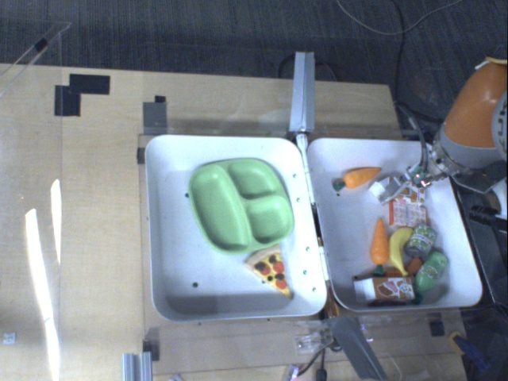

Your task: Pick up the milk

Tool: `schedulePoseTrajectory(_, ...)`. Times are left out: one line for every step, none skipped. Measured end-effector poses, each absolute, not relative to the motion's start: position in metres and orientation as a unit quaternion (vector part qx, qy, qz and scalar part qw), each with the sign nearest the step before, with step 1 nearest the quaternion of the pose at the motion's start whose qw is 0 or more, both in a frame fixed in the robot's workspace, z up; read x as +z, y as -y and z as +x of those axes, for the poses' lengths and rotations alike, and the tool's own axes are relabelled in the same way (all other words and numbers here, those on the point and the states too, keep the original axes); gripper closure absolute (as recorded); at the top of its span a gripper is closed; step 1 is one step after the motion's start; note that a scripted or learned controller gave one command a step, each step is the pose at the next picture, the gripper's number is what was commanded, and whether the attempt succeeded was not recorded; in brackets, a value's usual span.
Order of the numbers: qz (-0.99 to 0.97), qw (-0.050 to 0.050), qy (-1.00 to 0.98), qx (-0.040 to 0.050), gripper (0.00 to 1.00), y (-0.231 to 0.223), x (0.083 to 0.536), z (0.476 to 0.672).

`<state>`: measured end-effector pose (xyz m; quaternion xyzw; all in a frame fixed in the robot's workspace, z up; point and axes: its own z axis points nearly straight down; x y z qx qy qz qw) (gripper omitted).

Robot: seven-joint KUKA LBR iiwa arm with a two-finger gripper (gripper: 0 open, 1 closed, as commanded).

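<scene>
The milk (408, 212) is a small white carton with red and orange print. It lies in the right bin (343, 236), near the bin's far right side. My gripper (406, 179) hangs at the carton's far end, just above it or touching it. The grey arm with its orange band (475, 117) reaches in from the right edge. The gripper's tip is small and partly blurred against the carton.
Near the milk lie a carrot (361, 177), a second carrot (379, 243), a banana (400, 243), a small can (420, 239), a green bottle (430, 270) and a brown-labelled bottle (387, 289). The left bin (171, 236) holds a green divided plate (242, 201) and a pizza slice (270, 268).
</scene>
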<state>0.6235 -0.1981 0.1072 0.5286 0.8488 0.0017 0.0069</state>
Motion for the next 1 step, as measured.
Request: schedulePoseTrajectory(0.486,0.006,-0.874,0.0015,0.0,0.2041,0.1066,0.6366)
